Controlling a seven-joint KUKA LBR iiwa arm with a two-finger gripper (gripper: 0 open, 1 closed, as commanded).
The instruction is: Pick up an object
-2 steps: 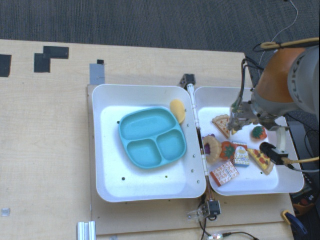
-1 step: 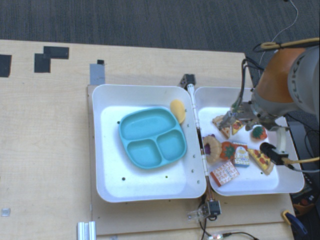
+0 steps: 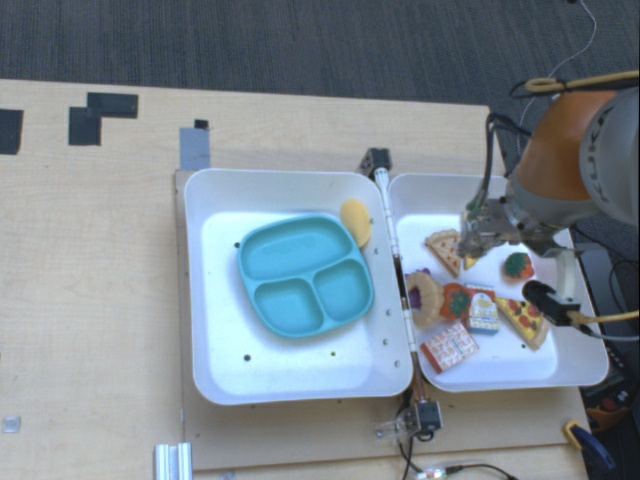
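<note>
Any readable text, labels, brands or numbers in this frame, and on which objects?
Red-and-white patterned box, right bin: print too blurred to read.
Small white and blue carton, right bin: label too small to read.
Blue divided plate, left bin: no text visible.
Nothing legible.

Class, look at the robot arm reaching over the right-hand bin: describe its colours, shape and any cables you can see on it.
The arm has a rounded grey body with a broad orange band above the wrist. The gripper is a dark grey metal assembly. Thin black cables loop alongside the arm.
</note>
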